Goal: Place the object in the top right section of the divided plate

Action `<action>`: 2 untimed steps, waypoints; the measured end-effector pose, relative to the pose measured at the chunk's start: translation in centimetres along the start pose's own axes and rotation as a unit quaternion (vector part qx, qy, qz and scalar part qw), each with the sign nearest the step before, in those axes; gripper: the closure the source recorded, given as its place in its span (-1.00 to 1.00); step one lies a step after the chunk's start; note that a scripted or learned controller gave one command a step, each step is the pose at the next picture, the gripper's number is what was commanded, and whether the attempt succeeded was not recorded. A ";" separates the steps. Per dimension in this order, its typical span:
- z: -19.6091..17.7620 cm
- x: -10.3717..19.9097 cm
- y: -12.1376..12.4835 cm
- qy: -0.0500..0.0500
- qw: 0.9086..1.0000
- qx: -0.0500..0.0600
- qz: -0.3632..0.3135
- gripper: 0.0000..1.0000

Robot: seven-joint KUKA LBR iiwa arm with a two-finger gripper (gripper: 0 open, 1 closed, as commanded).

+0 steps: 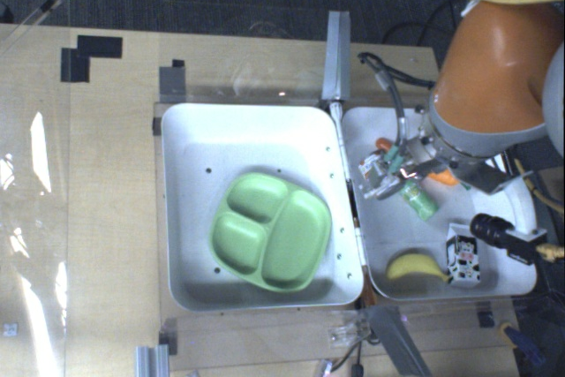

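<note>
Overhead, the grey-and-orange arm (494, 57) is looming over the right bin (521, 282), hiding much of its far side. Beside it, the left bin (190, 132) is cradling a green divided plate (270, 230), every section bare. Down in the right bin, the gripper (388, 172) is hovering by the divider; whether its fingers are open or closed, I cannot tell. A yellow banana (415, 267), a black-and-white card (463, 256), a green bottle (420, 201) and an orange piece (443, 178) are lying around it.
</note>
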State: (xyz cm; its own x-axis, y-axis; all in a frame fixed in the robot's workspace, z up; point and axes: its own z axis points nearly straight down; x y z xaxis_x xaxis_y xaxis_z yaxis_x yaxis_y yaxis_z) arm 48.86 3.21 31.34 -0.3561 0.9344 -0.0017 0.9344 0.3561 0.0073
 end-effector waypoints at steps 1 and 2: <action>-1.8 2.3 3.1 0.000 1.000 0.000 -0.020 1.00; -4.7 -2.2 5.6 -0.001 1.000 -0.001 0.000 1.00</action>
State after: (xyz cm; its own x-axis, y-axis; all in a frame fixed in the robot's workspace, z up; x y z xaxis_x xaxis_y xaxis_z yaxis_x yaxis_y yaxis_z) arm 54.85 3.15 36.03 -0.3570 0.9341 -0.0031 0.9341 0.3570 0.0091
